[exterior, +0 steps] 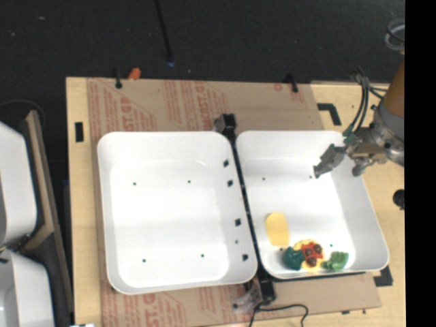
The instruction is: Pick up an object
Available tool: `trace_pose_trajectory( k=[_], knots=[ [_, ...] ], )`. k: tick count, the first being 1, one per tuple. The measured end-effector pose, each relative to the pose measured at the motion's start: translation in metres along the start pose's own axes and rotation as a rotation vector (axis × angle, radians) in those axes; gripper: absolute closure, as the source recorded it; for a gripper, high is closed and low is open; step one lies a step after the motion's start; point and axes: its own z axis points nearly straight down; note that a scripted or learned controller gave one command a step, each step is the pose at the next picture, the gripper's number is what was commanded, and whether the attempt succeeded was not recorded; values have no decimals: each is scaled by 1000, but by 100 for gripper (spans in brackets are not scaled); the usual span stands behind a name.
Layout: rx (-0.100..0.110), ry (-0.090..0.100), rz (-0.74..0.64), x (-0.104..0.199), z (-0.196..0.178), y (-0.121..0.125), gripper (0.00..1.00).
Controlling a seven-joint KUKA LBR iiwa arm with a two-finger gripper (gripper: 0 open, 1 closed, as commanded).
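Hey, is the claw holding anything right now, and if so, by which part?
Nothing is held. The claw hangs over the right bin's upper part with nothing between its fingers, well apart from the yellow piece and the small toys near the bin's lower edge.

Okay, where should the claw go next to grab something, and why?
Probably toward the near end of the right bin and down: the claw hangs over bare floor at the far end, while the yellow piece and the small toys lie near the front rim.

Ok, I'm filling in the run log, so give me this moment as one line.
gripper: over right bin far side, holds nothing seen | yellow object, green and red toys: at near edge, untouched | pick: not yet done
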Motion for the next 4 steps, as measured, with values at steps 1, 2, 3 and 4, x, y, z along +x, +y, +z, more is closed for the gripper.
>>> trace_pose_trajectory(
  k=[1,2,3,4],
  knots=[
    [13,3,-1,31,178,3,0],
    [2,1,0,47,190,-49,0],
    [0,0,-1,57,189,-34,0],
    [-1,0,1,56,179,-34,100]
  ],
)
